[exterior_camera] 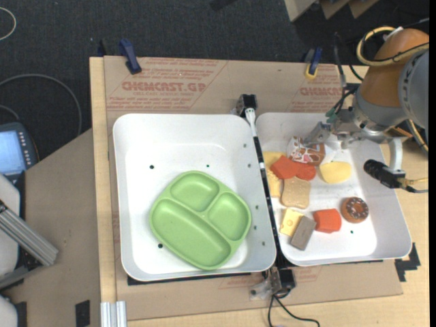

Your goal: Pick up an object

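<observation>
Gripper (315,142) hangs low over the right bin (388,247); whether it grips anything cannot be told. Directly beneath sits a small wrapped item (304,150), likely light and crinkly, best pinched across its middle.

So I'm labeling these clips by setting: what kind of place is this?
Probably a robotics lab test bench: a robot arm over two white bins, toy food as practice objects, and cardboard clamped to the bench.

Bright even overhead light, soft shadows, mild blur, slight graininess
</observation>
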`<state>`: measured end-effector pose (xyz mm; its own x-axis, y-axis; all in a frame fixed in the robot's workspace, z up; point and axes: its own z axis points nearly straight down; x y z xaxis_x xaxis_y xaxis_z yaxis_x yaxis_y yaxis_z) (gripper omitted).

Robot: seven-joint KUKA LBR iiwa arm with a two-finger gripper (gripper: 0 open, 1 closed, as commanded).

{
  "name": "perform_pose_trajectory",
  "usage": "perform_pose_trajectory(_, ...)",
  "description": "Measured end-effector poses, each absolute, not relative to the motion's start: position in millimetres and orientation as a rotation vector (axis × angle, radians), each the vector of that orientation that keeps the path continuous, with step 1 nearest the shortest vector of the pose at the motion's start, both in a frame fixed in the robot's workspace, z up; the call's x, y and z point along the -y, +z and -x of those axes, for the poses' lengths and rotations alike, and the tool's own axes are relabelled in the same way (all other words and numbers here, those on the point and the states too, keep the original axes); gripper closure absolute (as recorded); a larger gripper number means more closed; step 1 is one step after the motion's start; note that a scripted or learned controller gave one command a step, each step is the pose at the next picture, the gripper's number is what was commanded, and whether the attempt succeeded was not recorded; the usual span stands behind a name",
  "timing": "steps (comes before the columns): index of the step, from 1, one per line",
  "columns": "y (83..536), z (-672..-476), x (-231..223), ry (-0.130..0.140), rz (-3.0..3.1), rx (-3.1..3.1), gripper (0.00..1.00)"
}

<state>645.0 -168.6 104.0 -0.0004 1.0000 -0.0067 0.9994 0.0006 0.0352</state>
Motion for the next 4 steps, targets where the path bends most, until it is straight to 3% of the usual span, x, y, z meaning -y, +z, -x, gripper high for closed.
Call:
perform_pose_trajectory(2,99,-621.7,155,0.022,-2.201,-2.199,0.00)
perform_pose_trajectory(3,87,-553.9,156,-0.003,-2.227,-2.219,0.00)
perform_pose_trajectory(4,85,-497.7,194,-0.002,-2.229,-2.213,0.00)
